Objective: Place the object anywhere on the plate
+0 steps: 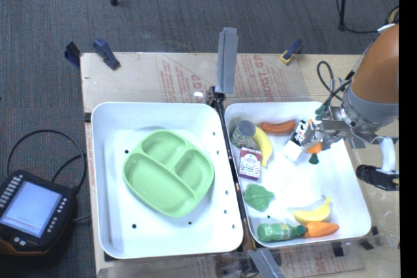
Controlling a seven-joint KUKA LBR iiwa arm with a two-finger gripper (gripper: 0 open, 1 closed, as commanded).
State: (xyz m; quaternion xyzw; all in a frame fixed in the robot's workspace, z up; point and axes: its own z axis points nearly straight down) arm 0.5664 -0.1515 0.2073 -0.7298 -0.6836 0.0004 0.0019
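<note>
Camera view: gripper [315, 142] above the right bin [339, 187], near its far right corner; opening not discernible. Just beside it on the left, white-and-black carton [297, 140], long axis running roughly from far edge toward near edge, slightly slanted; contact with the gripper unclear. Small orange piece [315, 148] directly at the gripper tip, too small to identify. Green divided plate [169, 172] at the centre of the left bin [107, 140], well apart from the carton. Banana [263, 143] and red box [250, 163] along the right bin's left edge.
</note>
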